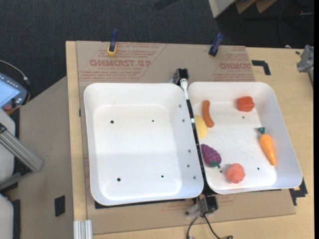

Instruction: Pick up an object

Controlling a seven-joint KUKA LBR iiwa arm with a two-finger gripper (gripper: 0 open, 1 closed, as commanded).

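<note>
Ideally, aim for the red plastic tomato [244, 103], standing apart in the right white bin [284, 133]. Whether the tool [305, 59] is open or closed, I cannot tell.

I see the sausage [207, 113], pepper [244, 103], carrot [268, 148], grapes [211, 155] and tomato [235, 173] in the right bin [284, 128], left bin [99, 148] beside it.

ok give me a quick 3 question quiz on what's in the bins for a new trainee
1. True or false: the carrot lies in the right bin.
2. Which item lies nearest the divider between the bins? A) red pepper B) yellow lemon C) carrot
3. Fill in: the purple grapes sit just up and left of the ____.

Key: 1 true. 2 B. 3 the pinkish-red fruit, a strawberry by its look.
</note>
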